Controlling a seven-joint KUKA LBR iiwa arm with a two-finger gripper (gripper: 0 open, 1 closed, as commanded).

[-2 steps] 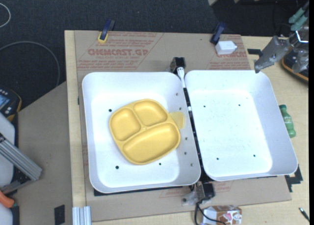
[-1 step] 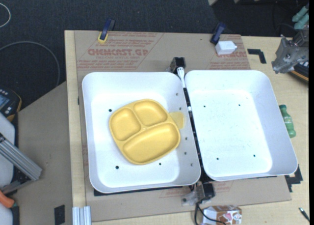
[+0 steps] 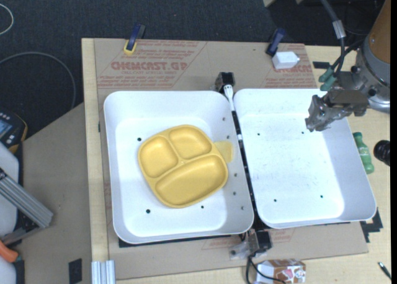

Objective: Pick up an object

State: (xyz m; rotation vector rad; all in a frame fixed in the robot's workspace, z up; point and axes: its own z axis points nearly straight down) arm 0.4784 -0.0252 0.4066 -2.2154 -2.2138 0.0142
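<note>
Brown bench [image 3: 186, 59] bears two white bins [image 3: 124, 152].

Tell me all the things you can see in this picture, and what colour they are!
White bins: two, white, side by side on the bench; left bin, right bin.
Divided plate: one, yellow, three compartments, lying in the left bin.
Cardboard sheet: one, brown with red printing, under both bins.
Clamps: two, at the far edge of the cardboard; one blue and yellow, one dark blue.
Small block: one, white, on the cardboard beside the dark blue clamp.
Green object: one, outside the right bin's right edge; too small to name.
Arm: one, grey, reaching in from the right.
Hand: one, grey, over the right bin's far side.
</note>
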